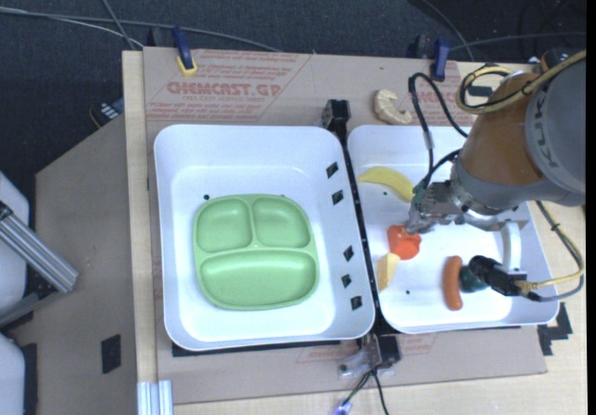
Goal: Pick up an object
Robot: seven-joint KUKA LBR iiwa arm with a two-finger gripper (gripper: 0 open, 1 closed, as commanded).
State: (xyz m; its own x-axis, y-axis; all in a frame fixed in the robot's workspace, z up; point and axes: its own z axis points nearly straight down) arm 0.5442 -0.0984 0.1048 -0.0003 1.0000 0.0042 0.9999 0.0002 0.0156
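Brown-red and nearest to you, a toy sausage (453, 283) is lying close to the front wall of the bin (419, 301) under the arm. A pale yellow wedge (385, 269) is sitting by the wall between the two bins.

Just past it, the orange toy (403, 241) is lying right under the gripper (419, 220), touching it or nearly so. You are not seeing whether the gripper is clenched or let go.

That toy is probably light, hard and a bit slippery, so you are wanting a hold across its middle. The middle wall is crowding it on one side, and the other side is giving you more room.

Farther back a banana (386, 182) is resting. The other bin (177, 218) is holding a green plate (256, 250).
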